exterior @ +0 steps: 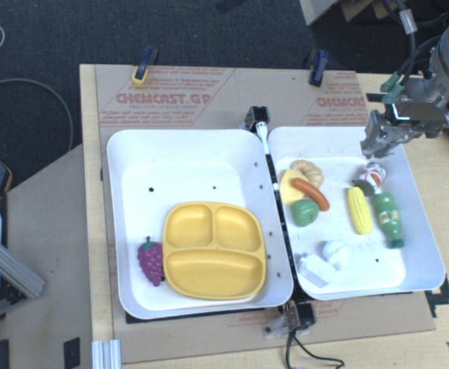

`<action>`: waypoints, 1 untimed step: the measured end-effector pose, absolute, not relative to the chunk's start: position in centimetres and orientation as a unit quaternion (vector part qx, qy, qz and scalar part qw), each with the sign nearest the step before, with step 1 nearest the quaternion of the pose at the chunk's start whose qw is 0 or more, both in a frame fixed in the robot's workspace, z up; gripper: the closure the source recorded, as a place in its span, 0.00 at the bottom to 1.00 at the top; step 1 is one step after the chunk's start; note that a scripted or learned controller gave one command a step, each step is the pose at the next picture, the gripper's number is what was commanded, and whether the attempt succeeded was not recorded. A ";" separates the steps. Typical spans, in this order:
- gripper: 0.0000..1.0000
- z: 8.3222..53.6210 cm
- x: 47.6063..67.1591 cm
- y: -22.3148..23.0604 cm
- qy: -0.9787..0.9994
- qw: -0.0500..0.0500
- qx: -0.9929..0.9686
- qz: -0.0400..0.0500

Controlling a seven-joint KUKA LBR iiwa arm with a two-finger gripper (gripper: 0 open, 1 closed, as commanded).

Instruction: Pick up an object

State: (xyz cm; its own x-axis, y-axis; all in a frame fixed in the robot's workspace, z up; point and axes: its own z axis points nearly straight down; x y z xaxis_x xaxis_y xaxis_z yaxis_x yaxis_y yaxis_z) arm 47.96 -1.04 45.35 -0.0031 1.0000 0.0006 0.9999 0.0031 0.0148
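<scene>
The grey two-finger end effector is hovering at one o'clock over the right white shallow bin; finger spacing impossible to tell; the small red-and-white can is lying just below it, beside the yellow plastic corn cob and green bottle.

Red lettering "CHEMCAST GP" shows on the brown board under the bins, partly repeated at right.

Gripper low at right, pointing down.

Glossy white plastic bins hold a smooth yellow plastic tray on a matt brown cardboard sheet.
</scene>
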 end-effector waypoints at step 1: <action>1.00 36.8 47.8 7.2 0.710 -0.004 0.704 -0.003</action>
State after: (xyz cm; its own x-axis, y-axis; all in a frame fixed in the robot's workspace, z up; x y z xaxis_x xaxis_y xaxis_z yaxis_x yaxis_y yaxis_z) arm 47.85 7.16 36.81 -0.0086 1.0000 0.0006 0.9999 0.0086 -0.0096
